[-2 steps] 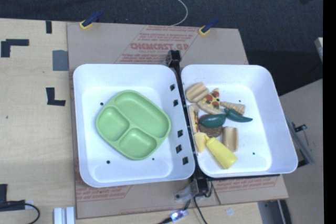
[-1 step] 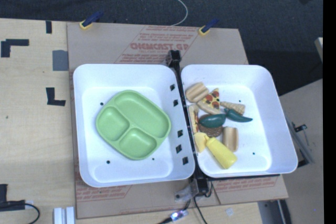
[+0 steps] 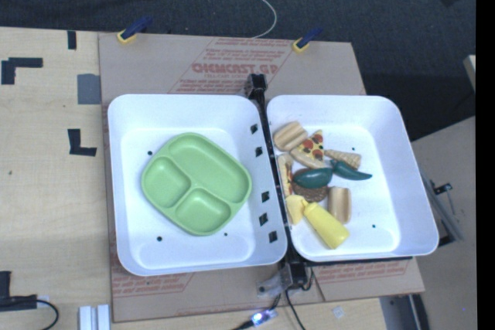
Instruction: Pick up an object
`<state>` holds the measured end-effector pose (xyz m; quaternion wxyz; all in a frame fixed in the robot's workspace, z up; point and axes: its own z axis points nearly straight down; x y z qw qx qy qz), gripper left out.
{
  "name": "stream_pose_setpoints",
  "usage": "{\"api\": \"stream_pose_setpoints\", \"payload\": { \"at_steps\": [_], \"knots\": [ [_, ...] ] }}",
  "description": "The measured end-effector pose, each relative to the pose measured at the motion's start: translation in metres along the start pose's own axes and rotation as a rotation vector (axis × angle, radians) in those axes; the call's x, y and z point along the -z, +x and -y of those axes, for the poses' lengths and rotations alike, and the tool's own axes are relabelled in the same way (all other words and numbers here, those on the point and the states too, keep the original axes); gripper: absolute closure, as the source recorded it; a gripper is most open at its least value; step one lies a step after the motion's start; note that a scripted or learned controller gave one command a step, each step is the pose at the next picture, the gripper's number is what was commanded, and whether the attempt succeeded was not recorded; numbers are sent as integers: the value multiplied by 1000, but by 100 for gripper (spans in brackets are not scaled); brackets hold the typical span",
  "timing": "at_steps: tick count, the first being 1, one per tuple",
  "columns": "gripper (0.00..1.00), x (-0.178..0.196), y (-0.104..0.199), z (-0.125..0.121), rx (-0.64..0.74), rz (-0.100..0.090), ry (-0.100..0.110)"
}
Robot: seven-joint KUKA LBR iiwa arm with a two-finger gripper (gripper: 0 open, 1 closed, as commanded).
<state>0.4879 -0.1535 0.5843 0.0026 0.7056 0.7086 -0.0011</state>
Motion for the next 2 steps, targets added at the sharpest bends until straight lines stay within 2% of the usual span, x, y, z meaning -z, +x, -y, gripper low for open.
{"api": "stream_pose_setpoints", "payload": {
  "at_steps": [2],
  "knots": [
    [100,20,1,-1,1,1,-2]
  ]
}}
